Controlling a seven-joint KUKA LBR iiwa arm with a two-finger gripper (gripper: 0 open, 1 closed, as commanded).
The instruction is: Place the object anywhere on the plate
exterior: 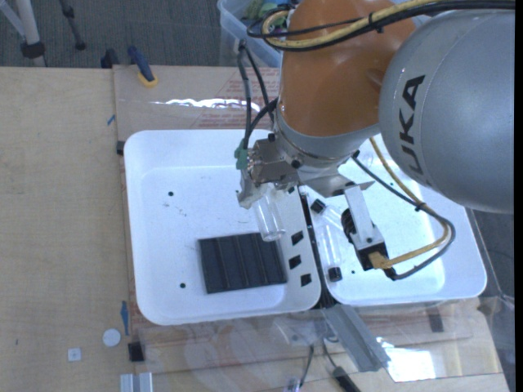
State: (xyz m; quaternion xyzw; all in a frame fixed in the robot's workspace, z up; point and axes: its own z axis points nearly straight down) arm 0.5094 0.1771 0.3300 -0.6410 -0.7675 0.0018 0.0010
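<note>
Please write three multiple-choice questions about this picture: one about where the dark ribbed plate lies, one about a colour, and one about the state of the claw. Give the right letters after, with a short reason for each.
1. Where does the dark ribbed plate lie?
A. in the left bin
B. in the right bin
C. on the wooden bench outside the bins

2. What colour is the band above the arm's wrist?
A. blue
B. orange
C. green

3. How does the claw stand in relation to the plate?
A. far away, over the right bin
B. above the plate's upper right edge
C. lying flat under the plate

Answers: 1 A, the plate rests on the floor of the left bin, near its front wall. 2 B, the orange band sits over the grey wrist. 3 B, the clear fingers point down beside the plate's upper right edge.
</note>
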